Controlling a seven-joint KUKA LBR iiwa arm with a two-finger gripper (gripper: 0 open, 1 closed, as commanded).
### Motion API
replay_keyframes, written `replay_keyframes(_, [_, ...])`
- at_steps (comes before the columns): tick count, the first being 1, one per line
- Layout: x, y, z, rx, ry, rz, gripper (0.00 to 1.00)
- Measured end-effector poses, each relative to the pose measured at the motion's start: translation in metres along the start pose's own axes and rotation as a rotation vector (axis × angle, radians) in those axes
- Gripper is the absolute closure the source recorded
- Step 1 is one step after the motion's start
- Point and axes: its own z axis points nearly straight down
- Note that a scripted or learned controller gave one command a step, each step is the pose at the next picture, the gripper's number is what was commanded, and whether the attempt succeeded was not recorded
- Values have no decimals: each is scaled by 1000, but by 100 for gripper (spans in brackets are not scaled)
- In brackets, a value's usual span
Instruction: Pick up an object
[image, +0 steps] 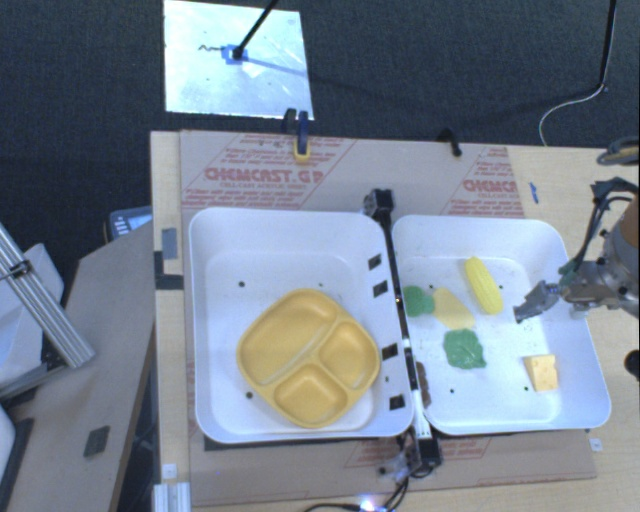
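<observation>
Grey two-finger hand hovered at right edge of frame over right white bin, near yellow plastic corn cob; finger spread: cannot tell.

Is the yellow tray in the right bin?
No, the yellow tray lies in the left bin; the right bin holds the corn and other small food pieces.

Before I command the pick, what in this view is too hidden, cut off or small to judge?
- Gripper: small and dark; finger state unreadable.
- Arm: cut off by the right edge.
- Pale yellow piece beside the corn: too blurred to identify.
- Tray: hides the left bin floor beneath it.
</observation>
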Motion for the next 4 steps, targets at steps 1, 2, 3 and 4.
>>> replay_keyframes(1, [-29,-4,146,12,3,4,0])
replay_keyframes(2, [-34,54,148,-4,-1,-3,0])
replay_keyframes(3, [0,117,147,-7,0,-7,0])
replay_keyframes(4, [-3,115,136,-5,-1,-4,100])
